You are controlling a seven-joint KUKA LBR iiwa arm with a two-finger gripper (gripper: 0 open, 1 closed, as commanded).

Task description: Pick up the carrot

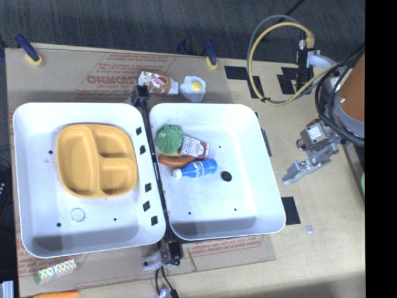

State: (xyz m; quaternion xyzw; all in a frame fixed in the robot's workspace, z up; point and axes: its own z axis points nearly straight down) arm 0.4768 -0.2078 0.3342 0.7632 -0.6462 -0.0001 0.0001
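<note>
The carrot [176, 161] is seen in the right bin [248, 120], wedged between lettuce [169, 139] and blue bottle [197, 169]. It is judged light, stiff and smooth; the exposed middle should be gripped.

A grey metal gripper [308, 160] is seen below an orange band [352, 95]; yellow and black cables [273, 48] are looped at one o'clock.

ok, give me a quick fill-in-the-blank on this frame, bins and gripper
The carrot lies in the ____ bin.
The yellow tray sits in the ____ bin.
The blue bottle lies right ____ the carrot in the view.
The gripper is ____ both bins, over the bench.

Missing words: right; left; below; outside
</note>
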